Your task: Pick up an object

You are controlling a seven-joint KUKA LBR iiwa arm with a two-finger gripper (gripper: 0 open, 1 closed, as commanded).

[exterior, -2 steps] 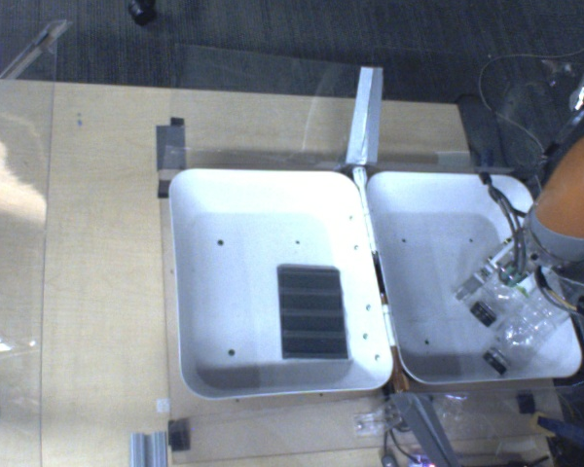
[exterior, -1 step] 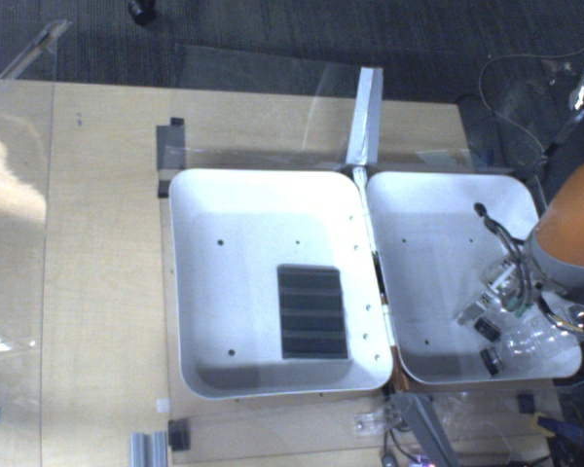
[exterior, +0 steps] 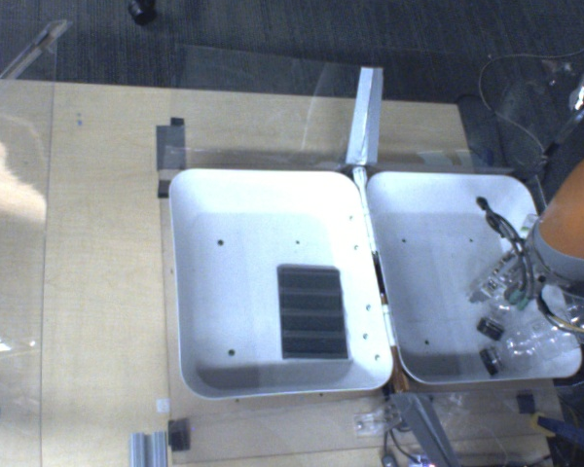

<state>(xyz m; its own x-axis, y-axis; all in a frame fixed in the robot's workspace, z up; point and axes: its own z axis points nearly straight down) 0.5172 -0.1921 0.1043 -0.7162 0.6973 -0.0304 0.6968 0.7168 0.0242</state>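
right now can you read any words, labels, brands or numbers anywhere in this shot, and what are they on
None can be read.
The black ridged object in the left bin: bare ribs, no label that can be seen.
The right bin: plain white, no print.
The arm's orange band: no marking visible.
The tool and its cables: too small and blurred to tell if anything is printed there.
The wooden bench: no text.
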